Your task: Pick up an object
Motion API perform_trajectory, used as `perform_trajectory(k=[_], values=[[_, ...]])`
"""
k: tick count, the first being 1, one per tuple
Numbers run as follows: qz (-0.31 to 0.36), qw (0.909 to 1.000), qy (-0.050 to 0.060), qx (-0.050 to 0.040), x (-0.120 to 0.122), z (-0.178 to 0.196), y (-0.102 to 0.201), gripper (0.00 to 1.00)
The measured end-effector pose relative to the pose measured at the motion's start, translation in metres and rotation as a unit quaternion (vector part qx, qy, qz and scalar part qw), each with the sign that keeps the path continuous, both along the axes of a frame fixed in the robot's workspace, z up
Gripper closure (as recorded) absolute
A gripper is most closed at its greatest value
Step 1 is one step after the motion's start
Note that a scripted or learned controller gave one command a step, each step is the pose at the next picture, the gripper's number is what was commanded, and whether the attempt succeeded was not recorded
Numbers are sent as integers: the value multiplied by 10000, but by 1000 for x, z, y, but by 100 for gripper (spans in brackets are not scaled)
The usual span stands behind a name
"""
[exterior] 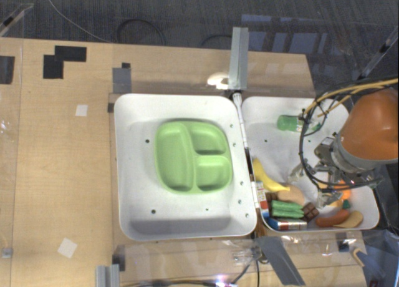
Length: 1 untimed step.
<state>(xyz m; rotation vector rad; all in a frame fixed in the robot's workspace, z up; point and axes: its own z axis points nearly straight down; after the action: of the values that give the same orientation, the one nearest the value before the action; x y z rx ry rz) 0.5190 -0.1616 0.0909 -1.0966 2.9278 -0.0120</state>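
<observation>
Counts: 2 shallow white plastic bins side by side on the wooden bench (56,173). The left bin (131,217) has 1 item, a light-green moulded plastic plate w/ three compartments (190,156), lying flat approx. mid-bin.

The right bin (262,123) holds the loose objects to pick from, approx. 8 visible:
- 1 small green cylinder-ish piece (288,122), alone near the far wall, well apart from the rest.
- 1 yellow banana-shaped toy (268,181) by the left wall.
- 1 green rectangular block (287,208) just below it.
- 1 dark tube w/ red end (287,224) along the near wall, beside the block.
- 1 reddish-brown sausage shape (332,218) at the near right.
- 1 tan rounded piece (353,218) touching the sausage's right end.
- 1 small orange bit (344,203).
- 1 beige lump (309,196) between block and sausage.

1 grey arm w/ orange band (374,126) over the right half of that bin; black and yellow cables (324,102) loop round it.

Hard to make out: the gripper (315,170) sits under wrist and cables, above the pile. Can't tell if it's open or closed, and nothing is visibly held. The arm body covers the bin's right part, so more objects may lie beneath. The orange bit and beige lump are too small and half covered to identify.
</observation>
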Motion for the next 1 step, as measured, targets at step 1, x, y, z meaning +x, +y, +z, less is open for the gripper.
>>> perform_trajectory(k=[1], values=[[32,9999,-103,3,7,14,3,100]])
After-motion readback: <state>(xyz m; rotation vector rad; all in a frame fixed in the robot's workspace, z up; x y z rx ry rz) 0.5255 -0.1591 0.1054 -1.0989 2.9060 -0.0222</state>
